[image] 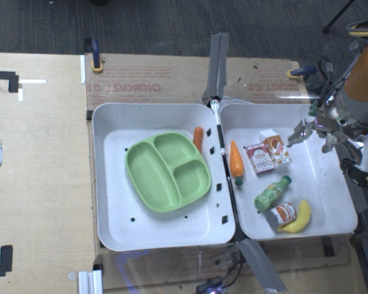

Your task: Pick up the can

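The can (284,214) is small, red and white, and lies on its side near the front of the right bin (331,182). It rests against a yellow banana (300,218), just below a green bottle (272,193). My gripper (311,138) hangs over the back right part of that bin, well behind and to the right of the can. Its fingers (296,134) are spread open with nothing between them.
The right bin also holds a carrot (235,158) by the left wall and two snack packs (268,153) in the middle. The left bin (110,182) holds a green divided plate (167,171) and an orange sausage-like piece (198,138).
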Controlling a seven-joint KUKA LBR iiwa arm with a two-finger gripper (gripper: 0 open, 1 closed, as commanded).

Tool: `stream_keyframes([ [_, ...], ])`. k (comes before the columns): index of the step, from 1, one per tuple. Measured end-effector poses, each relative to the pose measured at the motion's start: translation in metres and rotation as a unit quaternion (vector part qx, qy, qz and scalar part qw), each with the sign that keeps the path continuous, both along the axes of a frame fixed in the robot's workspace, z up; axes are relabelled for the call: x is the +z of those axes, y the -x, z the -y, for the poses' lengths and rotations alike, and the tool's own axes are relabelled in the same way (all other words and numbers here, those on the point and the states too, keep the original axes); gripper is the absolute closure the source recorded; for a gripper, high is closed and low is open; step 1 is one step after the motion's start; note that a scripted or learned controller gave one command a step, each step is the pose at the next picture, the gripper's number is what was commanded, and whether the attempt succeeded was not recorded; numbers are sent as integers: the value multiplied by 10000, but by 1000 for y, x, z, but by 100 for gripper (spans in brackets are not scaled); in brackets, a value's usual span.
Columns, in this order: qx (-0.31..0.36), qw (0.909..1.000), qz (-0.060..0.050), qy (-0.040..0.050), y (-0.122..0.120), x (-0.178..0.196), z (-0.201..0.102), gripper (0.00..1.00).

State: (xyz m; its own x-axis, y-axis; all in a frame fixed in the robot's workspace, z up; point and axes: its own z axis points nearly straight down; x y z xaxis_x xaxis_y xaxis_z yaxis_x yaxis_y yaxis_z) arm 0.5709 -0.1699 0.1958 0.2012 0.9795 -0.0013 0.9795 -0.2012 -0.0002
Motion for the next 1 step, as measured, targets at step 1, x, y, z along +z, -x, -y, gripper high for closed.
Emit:
stream_keyframes([
  [1, 29, 10000, -6, -6, 94, -26, -54, 0],
])
